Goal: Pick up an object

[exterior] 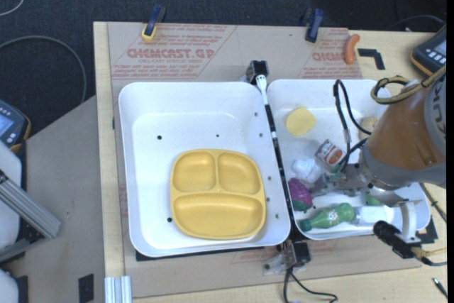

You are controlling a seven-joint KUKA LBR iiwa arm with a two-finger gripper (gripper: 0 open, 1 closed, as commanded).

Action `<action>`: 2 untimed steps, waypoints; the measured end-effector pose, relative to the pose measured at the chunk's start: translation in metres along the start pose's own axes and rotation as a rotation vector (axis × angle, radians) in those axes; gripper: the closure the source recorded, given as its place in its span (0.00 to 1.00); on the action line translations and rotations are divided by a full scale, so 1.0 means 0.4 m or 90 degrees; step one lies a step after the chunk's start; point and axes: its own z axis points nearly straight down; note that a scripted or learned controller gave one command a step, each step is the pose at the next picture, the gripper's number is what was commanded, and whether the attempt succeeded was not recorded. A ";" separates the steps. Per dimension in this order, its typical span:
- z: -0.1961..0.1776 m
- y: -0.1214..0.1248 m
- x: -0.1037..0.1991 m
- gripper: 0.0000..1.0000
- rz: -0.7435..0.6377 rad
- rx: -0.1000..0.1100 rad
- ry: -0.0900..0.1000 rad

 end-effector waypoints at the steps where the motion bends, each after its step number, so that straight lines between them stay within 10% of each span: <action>1: -0.033 0.007 -0.011 1.00 0.003 -0.006 -0.004; 2: -0.057 0.007 -0.011 1.00 0.003 -0.007 -0.004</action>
